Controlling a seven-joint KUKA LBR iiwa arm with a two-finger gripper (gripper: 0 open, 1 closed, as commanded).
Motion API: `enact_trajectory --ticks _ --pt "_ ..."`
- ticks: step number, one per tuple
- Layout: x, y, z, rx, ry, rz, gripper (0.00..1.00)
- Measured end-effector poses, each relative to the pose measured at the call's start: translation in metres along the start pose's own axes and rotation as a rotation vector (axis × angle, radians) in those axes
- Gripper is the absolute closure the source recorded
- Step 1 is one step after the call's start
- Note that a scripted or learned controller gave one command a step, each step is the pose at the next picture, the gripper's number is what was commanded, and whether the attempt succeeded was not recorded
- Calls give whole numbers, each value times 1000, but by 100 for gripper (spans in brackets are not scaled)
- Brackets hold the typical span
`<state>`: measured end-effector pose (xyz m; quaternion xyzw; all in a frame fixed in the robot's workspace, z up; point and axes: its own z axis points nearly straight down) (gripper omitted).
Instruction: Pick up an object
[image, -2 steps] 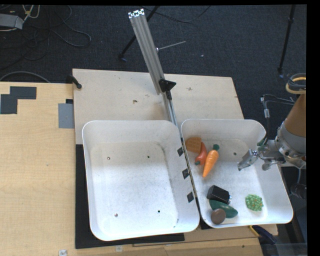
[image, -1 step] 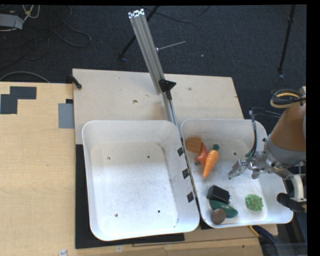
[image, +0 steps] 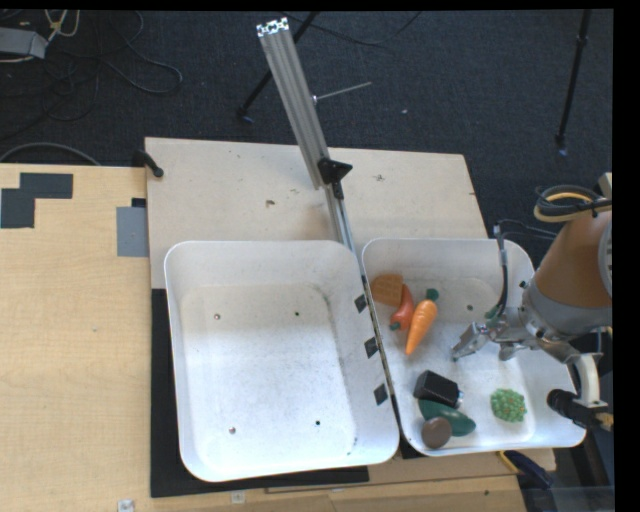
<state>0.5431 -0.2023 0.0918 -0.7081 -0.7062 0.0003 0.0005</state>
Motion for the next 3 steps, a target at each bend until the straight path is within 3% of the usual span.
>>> enact_trajectory --ticks 1,3 --pt "-1 0 -10 0 0 4 100" --pt "-7 12 -127 -5 -2 -3 100"
